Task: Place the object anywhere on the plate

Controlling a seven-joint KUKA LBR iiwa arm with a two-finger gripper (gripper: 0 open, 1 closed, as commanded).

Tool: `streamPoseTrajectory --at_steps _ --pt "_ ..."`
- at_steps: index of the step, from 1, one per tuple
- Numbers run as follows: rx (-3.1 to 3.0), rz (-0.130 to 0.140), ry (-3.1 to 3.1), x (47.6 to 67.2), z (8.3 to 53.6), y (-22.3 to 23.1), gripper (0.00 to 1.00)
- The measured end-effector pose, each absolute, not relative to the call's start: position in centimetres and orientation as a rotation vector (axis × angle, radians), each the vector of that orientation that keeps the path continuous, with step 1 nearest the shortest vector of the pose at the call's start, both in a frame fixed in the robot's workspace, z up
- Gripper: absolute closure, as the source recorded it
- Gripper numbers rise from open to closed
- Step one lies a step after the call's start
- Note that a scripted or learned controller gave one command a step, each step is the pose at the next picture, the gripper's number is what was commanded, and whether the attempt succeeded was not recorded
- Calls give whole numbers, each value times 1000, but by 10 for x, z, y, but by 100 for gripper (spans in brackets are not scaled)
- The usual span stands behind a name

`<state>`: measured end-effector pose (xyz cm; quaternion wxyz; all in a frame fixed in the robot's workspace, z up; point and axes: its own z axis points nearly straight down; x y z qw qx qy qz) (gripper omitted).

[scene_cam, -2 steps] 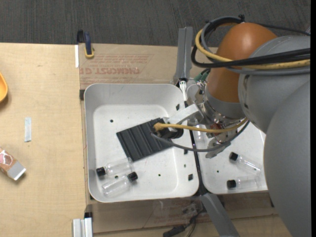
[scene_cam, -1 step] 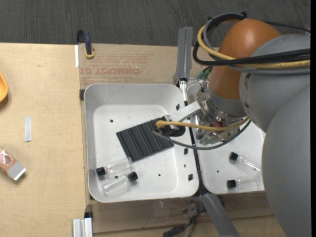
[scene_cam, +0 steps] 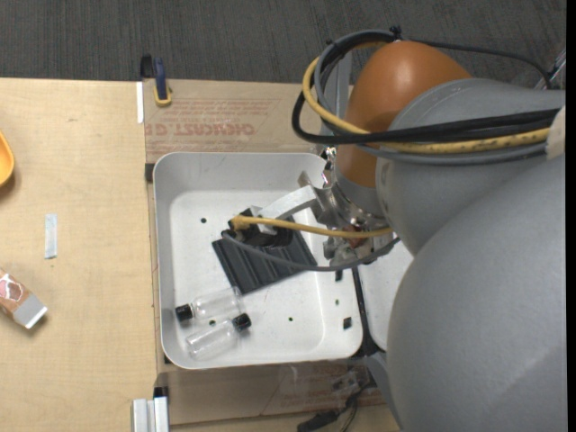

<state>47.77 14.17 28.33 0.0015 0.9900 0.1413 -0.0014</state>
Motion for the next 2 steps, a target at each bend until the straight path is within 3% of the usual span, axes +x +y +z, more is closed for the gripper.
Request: streamPoseTrajectory --at_steps 1,2 --pt "3107 -4 444 478 283 142 0" --pt "3124 -1 308 546 299 215 0"
